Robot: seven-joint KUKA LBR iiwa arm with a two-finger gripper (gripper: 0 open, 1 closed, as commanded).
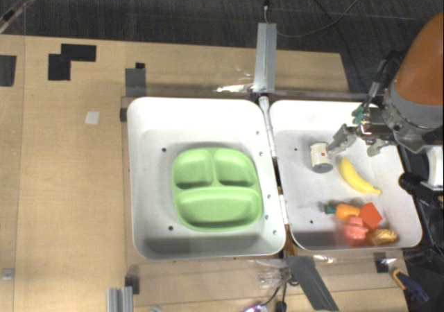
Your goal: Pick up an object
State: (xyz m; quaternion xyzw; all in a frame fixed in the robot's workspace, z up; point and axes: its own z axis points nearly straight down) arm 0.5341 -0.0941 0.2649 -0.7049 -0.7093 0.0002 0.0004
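Hovering over the right bin [409, 186], the end effector [341, 139], fingers' state I cannot tell, seems mid-approach, needing a descent onto the small white cup [320, 157] just beside it, the banana [357, 177] close, toy foods [361, 224] beyond, green tray [216, 189] farthest.

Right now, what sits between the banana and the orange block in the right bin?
Nothing: in the camera view, bare white bin floor separates the banana from the orange block.

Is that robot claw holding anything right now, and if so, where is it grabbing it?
Nothing held: the gripper hangs over the right bin, beside the small can.
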